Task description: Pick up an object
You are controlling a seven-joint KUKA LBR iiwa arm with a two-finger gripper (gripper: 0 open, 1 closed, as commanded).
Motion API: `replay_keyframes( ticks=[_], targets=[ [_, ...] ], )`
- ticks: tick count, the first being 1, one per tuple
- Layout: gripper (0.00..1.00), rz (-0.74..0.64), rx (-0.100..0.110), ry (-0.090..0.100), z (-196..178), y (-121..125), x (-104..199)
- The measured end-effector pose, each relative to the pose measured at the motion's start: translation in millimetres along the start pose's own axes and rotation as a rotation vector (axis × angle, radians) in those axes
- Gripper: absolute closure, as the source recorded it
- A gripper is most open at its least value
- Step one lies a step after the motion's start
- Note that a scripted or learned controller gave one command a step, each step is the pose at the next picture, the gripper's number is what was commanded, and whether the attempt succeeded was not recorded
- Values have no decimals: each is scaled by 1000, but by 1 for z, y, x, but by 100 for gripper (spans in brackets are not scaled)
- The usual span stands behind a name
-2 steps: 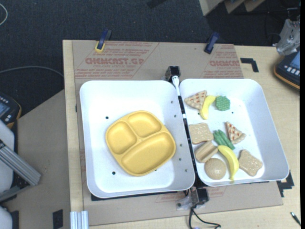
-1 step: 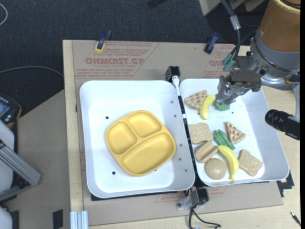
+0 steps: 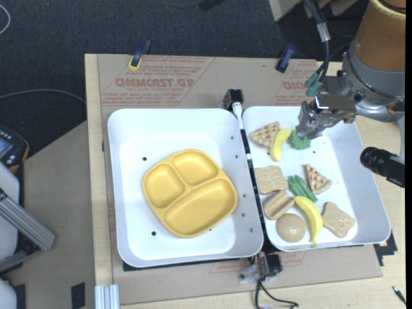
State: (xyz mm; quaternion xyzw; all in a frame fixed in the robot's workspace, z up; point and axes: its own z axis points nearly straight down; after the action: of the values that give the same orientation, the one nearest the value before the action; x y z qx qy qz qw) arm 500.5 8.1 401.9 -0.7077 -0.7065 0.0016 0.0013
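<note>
On the table [image 3: 193, 76] sit two white bins side by side. The left bin [image 3: 129, 134] holds a big yellow plate [image 3: 188, 192] with three parts. The right bin [image 3: 364, 198] holds the play food: two pizza slices [image 3: 264, 134] and [image 3: 316, 178], toast pieces [image 3: 270, 179] and [image 3: 337, 219], two bananas [image 3: 279, 144] and [image 3: 311, 216], a green bean thing [image 3: 298, 187], a bun [image 3: 278, 204] and a round cookie [image 3: 290, 226].

The big grey and orange arm [image 3: 383, 37] comes in from the right. Its tool [image 3: 309, 131] is low over the far end of the right bin, right on top of a small green bumpy thing [image 3: 300, 140], maybe broccoli. The tool looks like it is touching it, but I cannot tell if the tips are spread or pinched, because the arm hides them.

I think the job is partway done. The tool has got to a thing, but nothing is lifted yet. The green piece is down on the bin floor, just beside the top banana. It must be grabbed and raised.

The table top is brown board with red words. Blue and yellow clips [image 3: 137, 55] hold it. The floor [image 3: 58, 18] is dark carpet.
</note>
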Motion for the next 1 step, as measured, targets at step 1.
replay_keyframes(
  ticks=[1],
  targets=[
    [100, -4, -7, 1, -15, -22, 13]
  ],
)
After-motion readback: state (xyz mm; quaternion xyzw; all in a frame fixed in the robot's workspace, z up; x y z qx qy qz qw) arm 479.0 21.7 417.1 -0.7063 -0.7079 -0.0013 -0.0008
